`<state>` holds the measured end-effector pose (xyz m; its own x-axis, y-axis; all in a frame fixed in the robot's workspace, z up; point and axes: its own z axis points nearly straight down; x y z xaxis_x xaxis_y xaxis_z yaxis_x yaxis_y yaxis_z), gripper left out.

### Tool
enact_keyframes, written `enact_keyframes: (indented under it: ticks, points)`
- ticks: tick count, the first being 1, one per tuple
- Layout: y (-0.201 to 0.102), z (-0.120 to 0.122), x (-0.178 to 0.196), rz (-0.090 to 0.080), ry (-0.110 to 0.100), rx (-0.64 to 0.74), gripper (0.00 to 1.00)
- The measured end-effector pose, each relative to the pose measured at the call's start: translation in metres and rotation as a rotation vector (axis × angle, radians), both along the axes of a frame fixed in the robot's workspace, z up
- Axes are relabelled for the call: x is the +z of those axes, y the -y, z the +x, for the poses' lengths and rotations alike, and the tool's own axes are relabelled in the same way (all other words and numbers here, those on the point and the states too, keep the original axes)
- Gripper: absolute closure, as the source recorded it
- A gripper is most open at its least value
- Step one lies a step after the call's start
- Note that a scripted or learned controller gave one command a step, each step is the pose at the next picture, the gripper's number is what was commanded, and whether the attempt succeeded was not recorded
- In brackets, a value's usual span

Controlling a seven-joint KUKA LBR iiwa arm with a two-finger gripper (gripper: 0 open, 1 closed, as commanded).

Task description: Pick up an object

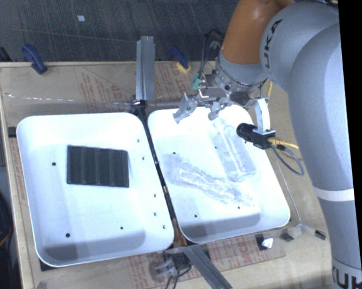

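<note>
In the camera view you look down on the desk (85, 275), which carries two shallow white bins side by side. The left bin (36, 141) holds a dark ribbed rectangular pad (98, 166), lying flat a little toward the bin's far left part and well apart from every wall.

The right bin (201, 230) holds two clear plastic things. A clear bottle (233, 152) lies on its side toward the bin's far right corner, its length running from the far edge down toward the middle. A crumpled clear wrapper (203, 181) lies across the bin's middle, slanting from the left wall toward the near right corner; its upper end comes just beside the bottle's lower end, and you cannot tell whether they touch.

The arm (300, 67) comes in from the right, its orange band (252, 24) above the wrist. The end effector (199, 110) hangs over the far edge of the right bin, near its far left corner. You see its two grey fingers (183, 111) standing apart, with nothing between them. The clear bottle's upper end lies just beside the right-hand finger, not within the gap.

Blue clamps (34, 59) sit along the desk's far edge, and a metal bar (144, 68) rises between the two bins at the far side.
</note>
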<state>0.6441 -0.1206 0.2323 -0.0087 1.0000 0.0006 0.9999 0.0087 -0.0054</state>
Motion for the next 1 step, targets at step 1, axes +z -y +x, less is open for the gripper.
enact_keyframes:
  ticks: [1]
  points:
    - [-0.0002,-0.0471,-0.0238,-0.001,-0.003,-0.289,0.0]
